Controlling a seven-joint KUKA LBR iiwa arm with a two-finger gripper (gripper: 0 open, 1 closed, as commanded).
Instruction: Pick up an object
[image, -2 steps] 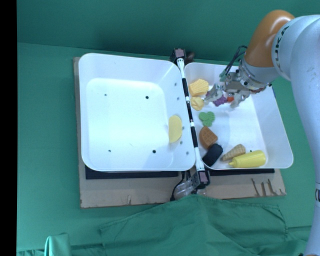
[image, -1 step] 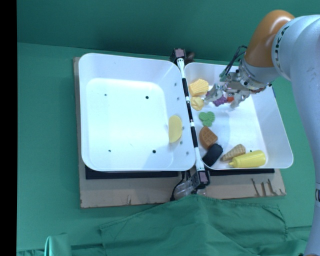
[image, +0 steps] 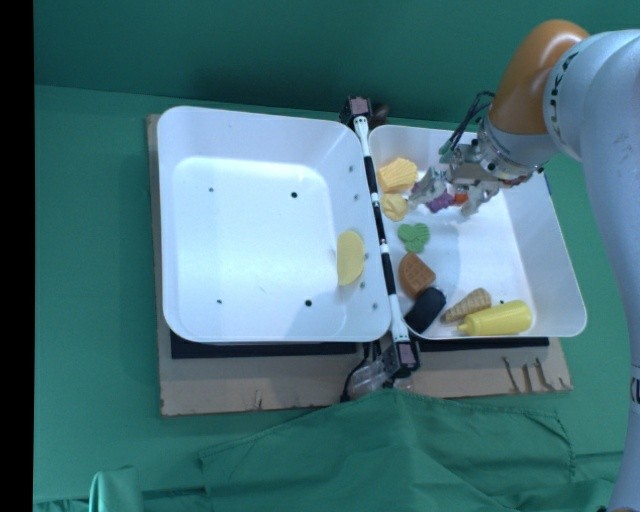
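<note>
My claw (image: 443, 192) hangs over the right bin (image: 545, 265), a purple piece (image: 441, 201) at its tips just right of the yellow corn (image: 398, 174), grip and opening unclear, so I judge it mid-pick; next is a straight lift to test the hold.

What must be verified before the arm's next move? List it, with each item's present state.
1. Gripper over right bin: ok.
2. Purple piece at the gripper, grasp secure: cannot tell.
3. Green piece lies apart from the gripper: ok.
4. Yellow bottle and cone lie away from the gripper, near the front wall: ok.
5. Yellow slice lies in left bin: ok.
</note>
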